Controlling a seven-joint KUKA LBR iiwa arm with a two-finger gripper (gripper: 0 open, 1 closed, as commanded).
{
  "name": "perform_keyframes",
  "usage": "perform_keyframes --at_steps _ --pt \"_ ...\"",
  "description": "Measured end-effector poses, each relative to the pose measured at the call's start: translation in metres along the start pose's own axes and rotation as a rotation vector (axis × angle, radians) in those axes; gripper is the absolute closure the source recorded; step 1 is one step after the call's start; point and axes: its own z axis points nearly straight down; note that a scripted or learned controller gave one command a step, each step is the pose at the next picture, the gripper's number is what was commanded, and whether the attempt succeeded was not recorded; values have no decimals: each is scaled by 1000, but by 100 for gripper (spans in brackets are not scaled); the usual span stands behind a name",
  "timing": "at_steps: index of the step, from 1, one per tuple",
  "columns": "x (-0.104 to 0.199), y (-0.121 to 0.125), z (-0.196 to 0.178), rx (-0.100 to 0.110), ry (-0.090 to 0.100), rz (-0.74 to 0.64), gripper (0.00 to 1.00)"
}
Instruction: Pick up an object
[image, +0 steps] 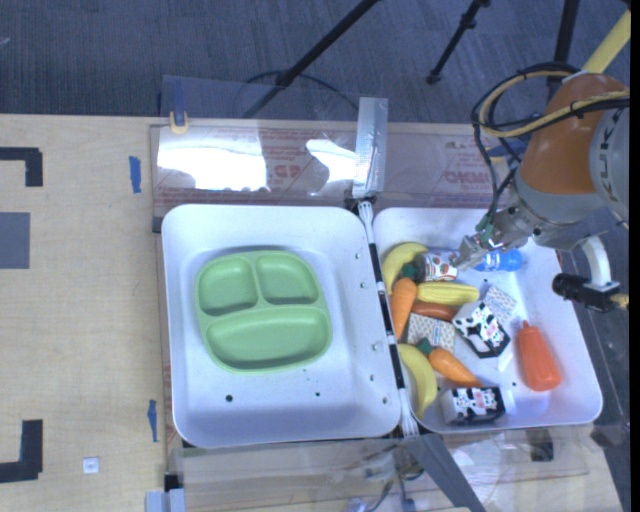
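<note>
The right bin holds a heap of toy food. A yellow banana and an orange carrot lie by its left wall. A small printed can sits beside a yellow piece. Further right are a cow-patterned box and an orange bottle. My gripper reaches down from the right and hangs at the back of the heap, right by the can and next to a blue object. Nothing is visibly held.
The left bin carries a green divided plate. Near the right bin's front lie a second banana, a second carrot and a cow-patterned carton. A clear panel stands behind the bins.
</note>
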Motion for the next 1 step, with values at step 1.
perform_keyframes --at_steps 1 --pt "-57 -16 -95 2 0 141 100"
